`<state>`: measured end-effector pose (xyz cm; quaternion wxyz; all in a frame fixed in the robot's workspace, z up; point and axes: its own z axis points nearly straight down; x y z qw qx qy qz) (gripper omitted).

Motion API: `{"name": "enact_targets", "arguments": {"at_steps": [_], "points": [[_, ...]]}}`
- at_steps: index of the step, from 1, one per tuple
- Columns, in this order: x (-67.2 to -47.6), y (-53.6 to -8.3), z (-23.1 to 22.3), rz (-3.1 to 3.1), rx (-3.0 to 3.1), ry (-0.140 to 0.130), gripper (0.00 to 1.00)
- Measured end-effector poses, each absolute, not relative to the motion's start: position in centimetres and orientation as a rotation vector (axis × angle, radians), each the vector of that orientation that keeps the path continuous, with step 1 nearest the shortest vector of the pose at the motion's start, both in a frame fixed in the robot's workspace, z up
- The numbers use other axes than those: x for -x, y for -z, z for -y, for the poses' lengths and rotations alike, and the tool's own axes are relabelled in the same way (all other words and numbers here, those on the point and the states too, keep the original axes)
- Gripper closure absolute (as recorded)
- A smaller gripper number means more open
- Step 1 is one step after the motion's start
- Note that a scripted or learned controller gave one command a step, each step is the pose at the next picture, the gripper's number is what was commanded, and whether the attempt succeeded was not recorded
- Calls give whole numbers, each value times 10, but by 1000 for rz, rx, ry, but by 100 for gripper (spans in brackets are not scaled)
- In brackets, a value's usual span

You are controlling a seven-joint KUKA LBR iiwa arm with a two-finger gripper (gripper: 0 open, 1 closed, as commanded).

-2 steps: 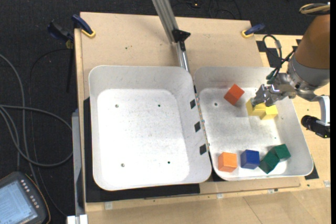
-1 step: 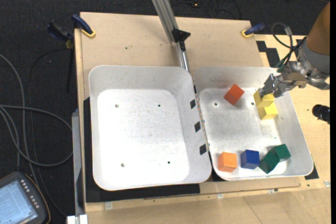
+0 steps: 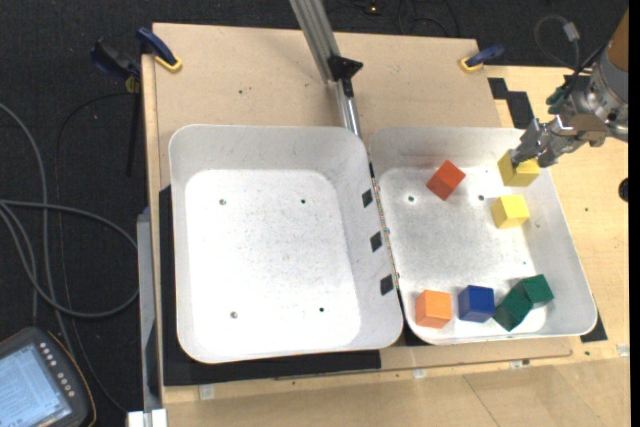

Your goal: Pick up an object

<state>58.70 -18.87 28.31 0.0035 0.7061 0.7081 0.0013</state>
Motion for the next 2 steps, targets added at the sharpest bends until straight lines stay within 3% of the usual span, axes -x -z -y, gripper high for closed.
{"name": "enact_targets", "arguments": {"at_steps": [2], "points": [[-578, -276, 79, -2232, -2214, -1, 100]]}}
